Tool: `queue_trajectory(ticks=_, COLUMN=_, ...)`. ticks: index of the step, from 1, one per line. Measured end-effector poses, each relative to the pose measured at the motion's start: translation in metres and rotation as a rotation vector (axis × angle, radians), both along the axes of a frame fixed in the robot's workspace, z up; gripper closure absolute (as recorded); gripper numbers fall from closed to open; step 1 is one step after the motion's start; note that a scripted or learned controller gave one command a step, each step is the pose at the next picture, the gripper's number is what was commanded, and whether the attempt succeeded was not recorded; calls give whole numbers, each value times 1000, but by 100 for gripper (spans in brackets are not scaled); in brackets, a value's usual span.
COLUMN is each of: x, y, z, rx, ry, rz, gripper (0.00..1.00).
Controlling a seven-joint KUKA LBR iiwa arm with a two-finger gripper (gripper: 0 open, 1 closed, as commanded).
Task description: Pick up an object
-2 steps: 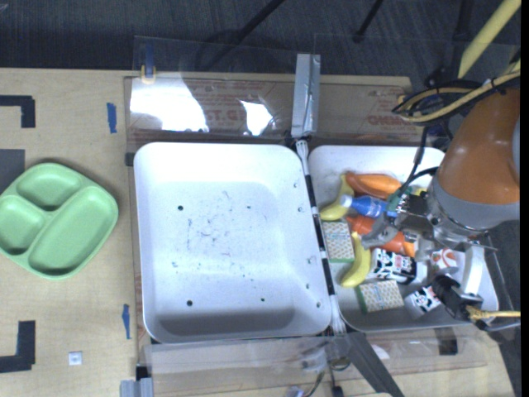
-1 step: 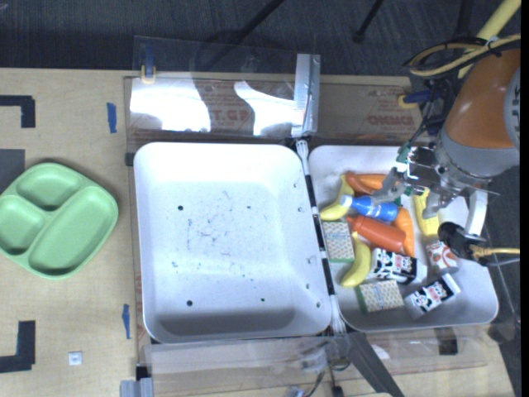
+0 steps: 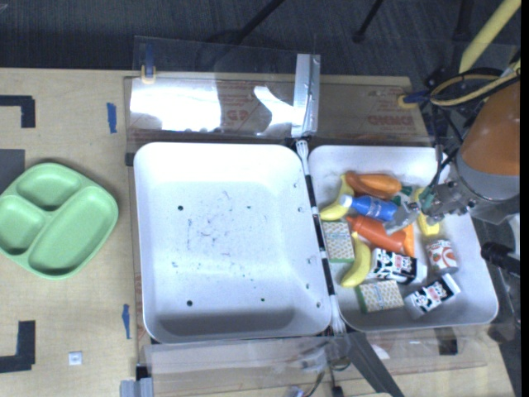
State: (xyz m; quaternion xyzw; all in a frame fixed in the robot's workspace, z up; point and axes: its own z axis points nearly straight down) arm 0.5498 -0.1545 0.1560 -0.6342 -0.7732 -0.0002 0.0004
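The right bin (image 3: 483, 304) holds a pile of toy groceries: an orange carrot (image 3: 374, 183) at the back, a blue bottle (image 3: 369, 208), a longer orange carrot (image 3: 380, 233), a yellow banana (image 3: 358, 267) and two cow-patterned cartons (image 3: 393, 265) (image 3: 435, 294). My gripper (image 3: 420, 208) hangs low over the pile's right side, just right of the blue bottle and above a small yellow piece (image 3: 430, 225). The grey wrist and orange band (image 3: 496, 135) rise behind it to the right. I see nothing lifted off the pile.
The left bin (image 3: 223, 238) is bare white with faint marks. A green divided plate (image 3: 54, 219) lies on the bench far left. A clear plastic panel (image 3: 219, 98) stands behind the bins. Cables and a yellow pole sit at the upper right.
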Motion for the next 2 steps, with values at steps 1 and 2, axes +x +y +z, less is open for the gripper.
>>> queue_trajectory(ticks=1, x=23, y=-28, z=-41, rx=-6, ry=-34, rz=6, gripper=0)
queue_trajectory(ticks=2, x=43, y=-27, z=-61, rx=8, ry=-20, rz=65, gripper=0)
